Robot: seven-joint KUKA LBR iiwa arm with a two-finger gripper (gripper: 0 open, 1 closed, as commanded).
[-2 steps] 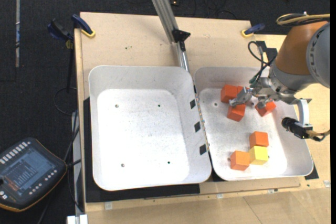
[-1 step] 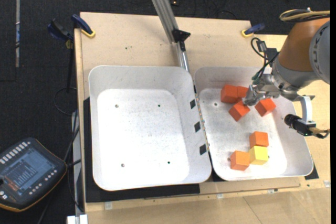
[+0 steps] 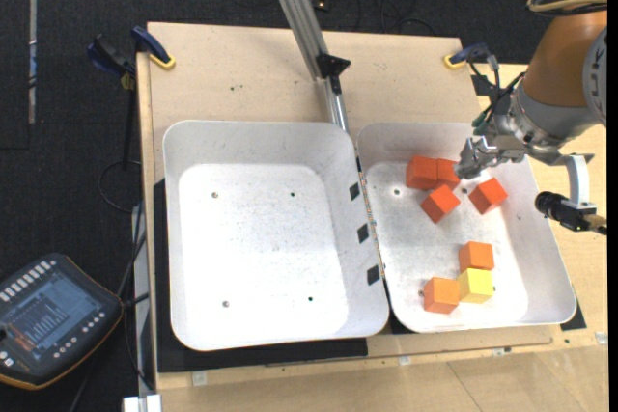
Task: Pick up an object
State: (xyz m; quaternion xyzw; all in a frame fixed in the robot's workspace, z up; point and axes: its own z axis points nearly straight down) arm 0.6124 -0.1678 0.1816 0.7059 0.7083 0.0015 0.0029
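1. End effector [image 3: 475,164] hung low in the right bin [image 3: 541,251]; grip state could not be told.
2. Orange blocks [image 3: 432,173] crowded it from 9 to 5 o'clock.
3. Yellow block [image 3: 477,286] lay at 6 o'clock, well apart.

My arm [image 3: 568,63] shows a rounded orange band above a grey wrist section. Dark cables run along its flank, a pale bracket with a black knob juts off it, and its gripper [image 3: 475,159] is metallic grey.
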